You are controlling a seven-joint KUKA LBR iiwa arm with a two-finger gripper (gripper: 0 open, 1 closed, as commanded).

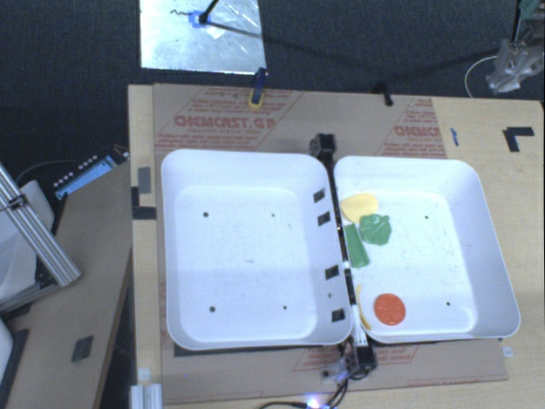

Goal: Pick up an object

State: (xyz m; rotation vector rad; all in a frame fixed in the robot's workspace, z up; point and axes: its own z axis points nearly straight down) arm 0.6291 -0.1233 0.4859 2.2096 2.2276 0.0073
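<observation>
Orange disc [389, 309] sits nearest, low in the right bin [492, 254], close to the bin's left wall. A thin pale yellow sliver [364, 310] lies just beside it on the left. Further up the same wall are three more pieces in a cluster: green lump [375, 228], dark green strip [356, 249] touching its lower left, and yellow piece [359, 204] just above, touching or nearly so. All of them lie flat on the bin floor and none is lifted. Left bin [247, 245] is alongside, the two bins meeting at the black clips [330, 245] down the middle.

Gripper [514, 65], if that blurred grey shape at the far upper right is it, hangs beyond the bench [221, 122], well apart from every piece. Whether it is apart or together cannot be told at this blur. Nothing is seen in it.

Progress: pick looks not yet begun. What remains is the whole job: choose a piece, travel over the right bin, descend, close, lift. The disc looks the easiest target, standing apart from the cluster, though the nearby wall may crowd the approach.
</observation>
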